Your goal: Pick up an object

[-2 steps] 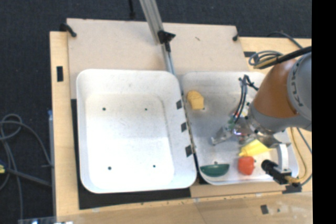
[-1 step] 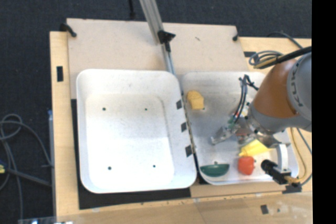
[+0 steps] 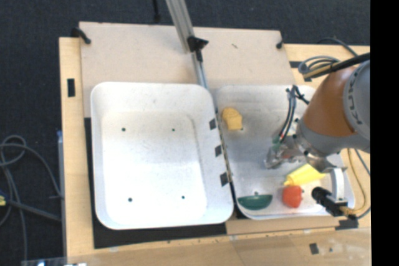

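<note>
The task names no particular object, so any of the four pieces in the right bin [image 3: 249,103] could serve. Nearest the gripper [image 3: 276,157] is the yellow block [image 3: 303,175], lying just beside it toward four o'clock. Below that, the red ball [image 3: 292,196] sits touching or almost touching the block's lower edge. The dark green dish [image 3: 255,200] rests against the bin's front wall, toward seven o'clock from the gripper and a little apart from the ball. The yellow-orange piece [image 3: 232,119] lies well apart from the others, close to the bin's left wall, toward ten o'clock from the gripper.

The gripper hangs low over bare bin floor near the middle of the right bin, with nothing visibly between its jaws; whether they are released or clenched I cannot tell, since the metal parts blur together from this angle. The arm [image 3: 333,115] enters from three o'clock, its orange band above the wrist.

I judge this to be the approach step: the gripper is down in the bin but not set over any object. The next move likely calls for a short shift toward four o'clock to centre on the yellow block, jaws spread wide enough to straddle it. The left bin [image 3: 149,96] sits beside, on the tabletop [image 3: 143,47].
</note>
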Controlling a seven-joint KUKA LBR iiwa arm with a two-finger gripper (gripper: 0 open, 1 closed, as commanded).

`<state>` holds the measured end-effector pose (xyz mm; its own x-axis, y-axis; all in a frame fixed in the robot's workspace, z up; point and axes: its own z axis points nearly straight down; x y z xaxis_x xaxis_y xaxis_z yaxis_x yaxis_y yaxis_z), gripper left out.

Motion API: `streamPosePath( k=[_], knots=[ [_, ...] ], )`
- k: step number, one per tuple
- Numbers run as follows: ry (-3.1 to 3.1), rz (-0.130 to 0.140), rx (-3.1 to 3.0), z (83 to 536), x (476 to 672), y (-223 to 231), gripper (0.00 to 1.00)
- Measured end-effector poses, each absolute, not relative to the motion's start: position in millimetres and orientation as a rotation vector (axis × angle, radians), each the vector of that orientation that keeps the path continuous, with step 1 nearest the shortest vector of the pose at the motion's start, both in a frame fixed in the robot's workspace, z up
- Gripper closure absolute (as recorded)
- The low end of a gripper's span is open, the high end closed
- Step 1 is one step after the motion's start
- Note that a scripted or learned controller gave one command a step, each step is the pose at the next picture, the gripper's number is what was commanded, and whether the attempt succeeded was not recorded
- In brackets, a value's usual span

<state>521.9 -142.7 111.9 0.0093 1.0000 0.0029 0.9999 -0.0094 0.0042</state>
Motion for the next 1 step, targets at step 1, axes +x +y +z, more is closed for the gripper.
streamPosePath(
  k=[1],
  knots=[
    [2.222, 0.006, 2.213, 162.9, 517.5, -136.5, 1.0]
  ],
)
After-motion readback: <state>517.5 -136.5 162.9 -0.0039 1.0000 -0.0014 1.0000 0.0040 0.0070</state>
